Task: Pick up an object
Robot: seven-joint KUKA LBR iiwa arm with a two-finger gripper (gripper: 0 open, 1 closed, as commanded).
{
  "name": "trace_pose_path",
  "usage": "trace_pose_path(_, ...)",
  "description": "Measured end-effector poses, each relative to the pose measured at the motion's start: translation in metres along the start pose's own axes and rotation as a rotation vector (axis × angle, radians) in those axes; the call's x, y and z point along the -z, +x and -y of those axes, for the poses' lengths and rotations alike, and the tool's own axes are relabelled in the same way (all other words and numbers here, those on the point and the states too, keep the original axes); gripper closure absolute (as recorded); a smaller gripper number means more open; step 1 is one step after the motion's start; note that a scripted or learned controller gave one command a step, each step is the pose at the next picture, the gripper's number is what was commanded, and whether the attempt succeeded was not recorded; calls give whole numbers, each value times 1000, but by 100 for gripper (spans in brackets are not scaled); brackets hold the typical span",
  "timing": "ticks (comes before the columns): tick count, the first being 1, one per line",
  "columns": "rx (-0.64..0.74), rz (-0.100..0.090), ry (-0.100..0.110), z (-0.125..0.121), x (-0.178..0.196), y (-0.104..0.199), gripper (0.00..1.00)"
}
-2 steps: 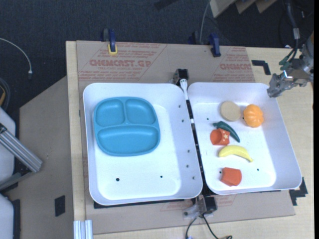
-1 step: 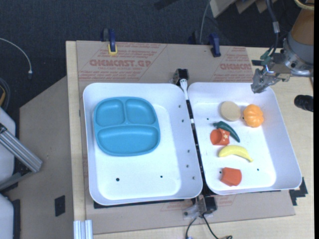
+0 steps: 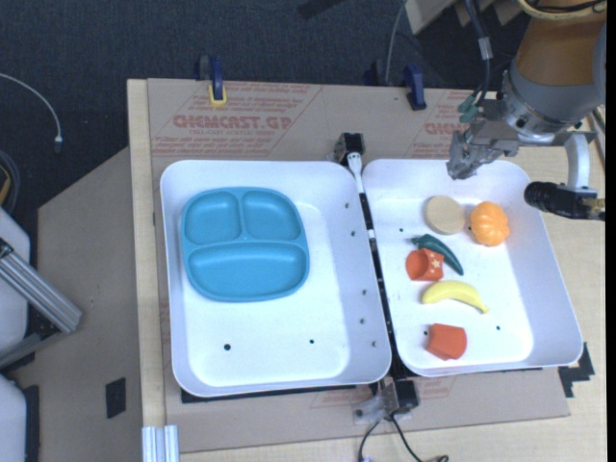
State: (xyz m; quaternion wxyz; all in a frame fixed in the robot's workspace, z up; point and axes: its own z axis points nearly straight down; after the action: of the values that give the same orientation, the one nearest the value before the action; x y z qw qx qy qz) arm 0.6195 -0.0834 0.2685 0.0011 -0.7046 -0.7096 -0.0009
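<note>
Smooth red block [image 3: 446, 341], curved yellow banana [image 3: 454, 295]

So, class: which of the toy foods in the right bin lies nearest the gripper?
The round beige cookie-like disc, just below the gripper; the orange pumpkin sits slightly farther right.

The arm [image 3: 558, 27] runs off the top edge. The tool [image 3: 469, 165] is blurred and small; its fingers are unreadable. The bench [image 3: 96, 258] is cut off below.
</note>
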Motion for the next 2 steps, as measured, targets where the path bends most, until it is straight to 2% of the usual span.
trace_pose_path(2, -2, 1, 4, -10, -34, 105, 100)
